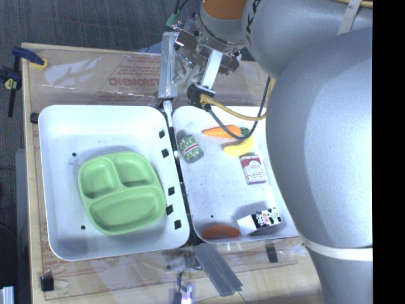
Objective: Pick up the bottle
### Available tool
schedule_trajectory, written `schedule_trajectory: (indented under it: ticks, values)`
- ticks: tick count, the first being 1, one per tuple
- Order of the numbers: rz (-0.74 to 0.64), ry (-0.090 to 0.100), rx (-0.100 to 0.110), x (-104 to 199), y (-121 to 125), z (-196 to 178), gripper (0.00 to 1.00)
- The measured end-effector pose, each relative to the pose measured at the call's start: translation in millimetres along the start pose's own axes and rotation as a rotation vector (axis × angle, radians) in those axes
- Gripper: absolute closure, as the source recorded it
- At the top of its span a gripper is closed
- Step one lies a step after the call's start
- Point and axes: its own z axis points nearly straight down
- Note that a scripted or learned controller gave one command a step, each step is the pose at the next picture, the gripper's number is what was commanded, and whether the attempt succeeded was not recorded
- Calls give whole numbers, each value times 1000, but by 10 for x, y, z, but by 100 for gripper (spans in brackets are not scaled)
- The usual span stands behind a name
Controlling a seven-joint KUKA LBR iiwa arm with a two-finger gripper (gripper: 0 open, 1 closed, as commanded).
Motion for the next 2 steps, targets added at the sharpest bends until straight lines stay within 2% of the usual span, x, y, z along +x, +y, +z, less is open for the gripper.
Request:
schedule_trajectory:
  ticks: [1, 2]
  values:
    - [722, 0, -1, 438, -391, -674, 100]
    - [717, -2, -2, 443, -392, -772, 100]
